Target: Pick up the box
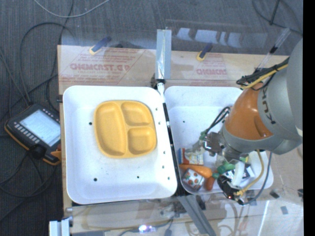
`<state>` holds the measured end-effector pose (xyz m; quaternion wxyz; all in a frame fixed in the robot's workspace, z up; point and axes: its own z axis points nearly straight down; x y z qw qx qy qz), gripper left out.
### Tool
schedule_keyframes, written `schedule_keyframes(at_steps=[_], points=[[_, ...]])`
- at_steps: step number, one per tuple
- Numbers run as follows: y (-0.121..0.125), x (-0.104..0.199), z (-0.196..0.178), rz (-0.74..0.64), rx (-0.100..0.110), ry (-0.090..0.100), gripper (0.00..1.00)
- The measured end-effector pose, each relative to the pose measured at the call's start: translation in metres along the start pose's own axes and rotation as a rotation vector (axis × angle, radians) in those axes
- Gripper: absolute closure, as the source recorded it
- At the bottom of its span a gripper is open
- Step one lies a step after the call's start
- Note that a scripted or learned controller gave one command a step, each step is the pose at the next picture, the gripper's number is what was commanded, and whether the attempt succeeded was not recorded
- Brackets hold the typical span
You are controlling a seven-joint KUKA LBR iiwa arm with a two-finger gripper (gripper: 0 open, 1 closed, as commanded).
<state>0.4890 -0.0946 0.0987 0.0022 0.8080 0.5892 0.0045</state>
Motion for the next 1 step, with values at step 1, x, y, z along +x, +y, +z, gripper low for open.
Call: schedule_keyframes(at_steps=[1], points=[[0.0674,0.019,0.0108,-0.104,-0.002,-0.004,0.0]])
